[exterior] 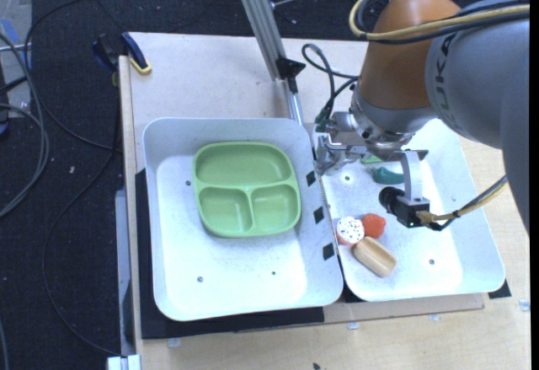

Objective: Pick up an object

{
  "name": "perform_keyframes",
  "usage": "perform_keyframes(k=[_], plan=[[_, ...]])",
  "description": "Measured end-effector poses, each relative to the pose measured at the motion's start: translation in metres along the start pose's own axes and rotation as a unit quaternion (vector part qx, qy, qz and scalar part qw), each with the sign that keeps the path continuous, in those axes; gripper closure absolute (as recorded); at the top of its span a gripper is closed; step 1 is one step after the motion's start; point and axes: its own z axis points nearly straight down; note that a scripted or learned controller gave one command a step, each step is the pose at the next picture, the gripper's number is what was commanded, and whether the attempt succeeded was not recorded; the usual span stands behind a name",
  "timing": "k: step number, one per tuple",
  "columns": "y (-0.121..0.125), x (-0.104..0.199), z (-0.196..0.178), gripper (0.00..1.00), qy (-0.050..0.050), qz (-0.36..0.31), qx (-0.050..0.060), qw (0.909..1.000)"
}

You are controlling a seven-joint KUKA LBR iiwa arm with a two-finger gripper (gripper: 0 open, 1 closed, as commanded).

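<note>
On the left of the bench (210,73), the left bin (177,276) holds a green divided plate (248,189) — three compartments, lying flat, toward the bin's upper middle. A slanted metal pole (257,2) comes down from the top edge to the bins' shared upper corner.

Right bin (472,267): three small things clustered near its left wall, low down — a white speckled ball (350,230), a red piece (374,225) just beside it on the right, and a tan bread-roll shape (375,257) just below both, apparently touching the ball. A teal object (389,174) lies further up, partly hidden under the arm's hardware.

Arm (472,65) reaches in from the right, orange band above the wrist, with the gripper (337,153) down over the right bin's upper left, near the divider. Cannot tell how it stands or whether it has hold of anything — wrist blocks it. A black block (402,206) on a bracket hangs off the wrist, just above the red piece.
</note>
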Motion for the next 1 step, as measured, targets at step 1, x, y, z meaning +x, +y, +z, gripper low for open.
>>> perform_keyframes(k=[1], plan=[[-0.0138,0.0592,0.0077,1.00,0.000,-0.001,0.000,1.0000]])
